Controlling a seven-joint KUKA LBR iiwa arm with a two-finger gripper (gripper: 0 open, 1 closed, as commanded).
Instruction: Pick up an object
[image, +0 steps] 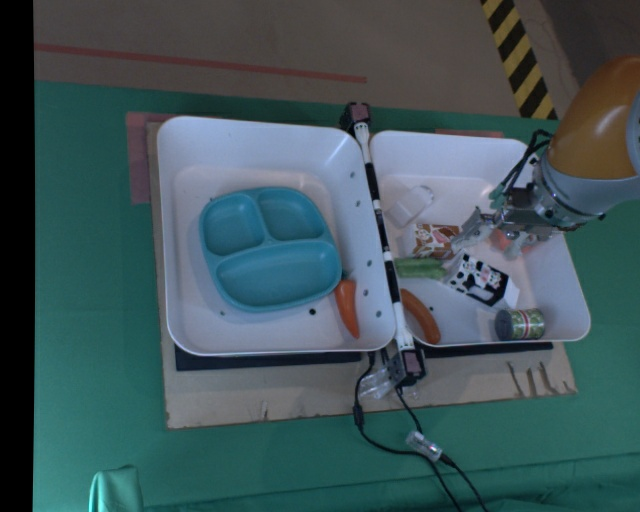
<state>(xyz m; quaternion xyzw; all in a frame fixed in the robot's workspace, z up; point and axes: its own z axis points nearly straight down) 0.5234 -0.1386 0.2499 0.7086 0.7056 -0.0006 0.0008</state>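
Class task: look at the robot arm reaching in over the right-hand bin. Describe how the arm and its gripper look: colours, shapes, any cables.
The arm has a rounded, bulbous orange section, with a light grey ring below it at the wrist. Thin dark cables loop from the wrist towards the gripper, a compact cluster of grey metal parts with small reddish details. Finer markings are too small to make out.

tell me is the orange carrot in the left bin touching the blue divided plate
Cannot tell. In the camera view the carrot lies right at the lower right corner of the blue plate; no plain gap or contact shows at this slant.
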